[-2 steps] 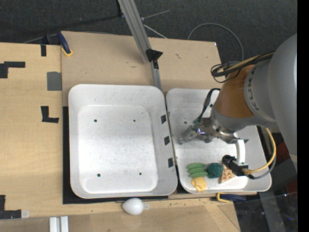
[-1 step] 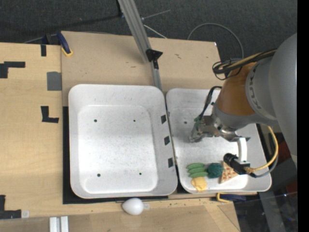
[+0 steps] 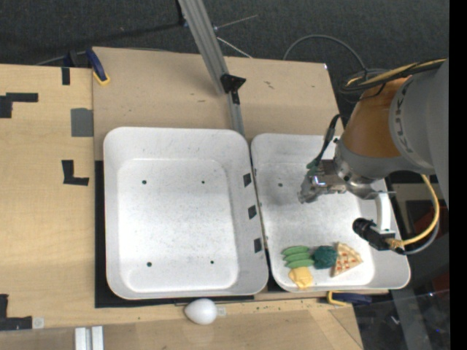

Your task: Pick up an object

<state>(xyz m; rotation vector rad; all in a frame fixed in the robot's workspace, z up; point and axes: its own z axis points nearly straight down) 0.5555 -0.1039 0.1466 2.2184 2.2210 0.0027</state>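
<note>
White egg (image 3: 201, 311) on bench edge | toys (image 3: 321, 258) in right bin (image 3: 281, 166) | tool (image 3: 312, 189) state: cannot tell | no legible writing

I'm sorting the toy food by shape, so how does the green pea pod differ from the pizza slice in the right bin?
The green pea pod is a long, rounded, bumpy piece, all green; the pizza slice is a flat triangle, orange-tan with light speckles. The pea pod lies roughly level across the view, while the pizza slice stands tilted, its point toward the bin's near edge. Both sit near the front of the right bin, flanking a dark green piece.
</note>
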